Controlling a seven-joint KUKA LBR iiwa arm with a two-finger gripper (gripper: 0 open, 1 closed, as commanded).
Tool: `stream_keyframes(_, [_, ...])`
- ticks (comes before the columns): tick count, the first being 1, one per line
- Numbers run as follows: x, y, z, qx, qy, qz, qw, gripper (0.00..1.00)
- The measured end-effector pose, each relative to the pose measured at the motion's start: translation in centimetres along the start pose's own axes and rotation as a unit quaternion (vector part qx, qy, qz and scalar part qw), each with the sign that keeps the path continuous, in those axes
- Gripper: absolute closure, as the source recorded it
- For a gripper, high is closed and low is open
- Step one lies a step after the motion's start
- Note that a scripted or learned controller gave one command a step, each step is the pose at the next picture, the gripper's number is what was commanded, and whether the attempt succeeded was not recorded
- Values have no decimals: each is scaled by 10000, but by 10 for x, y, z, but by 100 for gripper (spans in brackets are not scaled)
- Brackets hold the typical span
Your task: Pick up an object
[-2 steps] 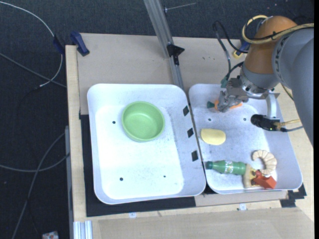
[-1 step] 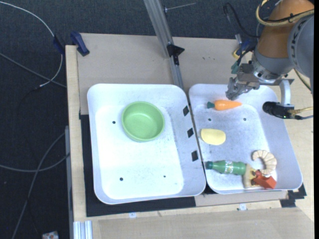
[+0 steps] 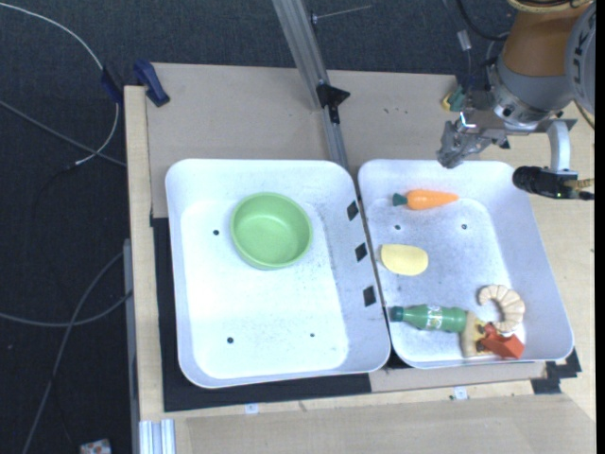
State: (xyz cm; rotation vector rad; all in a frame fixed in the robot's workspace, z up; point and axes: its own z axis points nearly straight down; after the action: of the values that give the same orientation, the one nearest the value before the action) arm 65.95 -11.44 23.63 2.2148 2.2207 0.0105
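The right bin (image 3: 529,235) holds an orange toy carrot (image 3: 427,199) near its far edge, a pale yellow oval piece (image 3: 405,259) in the middle, a green bottle (image 3: 431,318) lying on its side at the front, and a shrimp-like toy (image 3: 499,303) beside a red piece (image 3: 501,345) at the front right. A green bowl (image 3: 271,230) sits in the left bin (image 3: 198,320). My gripper (image 3: 456,151) hangs above the far edge of the right bin, a little beyond and to the right of the carrot, with nothing visible between its fingers.
A slanted metal rail (image 3: 307,55) crosses the bench behind the bins. A blue clamp (image 3: 149,81) sits at the bench's far left corner. A black fitting (image 3: 544,182) projects from the arm over the right bin's far right corner. Cables lie on the dark floor at left.
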Motion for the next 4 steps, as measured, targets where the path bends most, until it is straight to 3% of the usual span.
stream_keyframes(1, [1,2,-30,9,-3,0,10000,100])
stream_keyframes(2, [47,-2,-22,85,17,-10,10000,100])
stream_keyframes(4, [158,-20,-31,97,17,-18,9999,100])
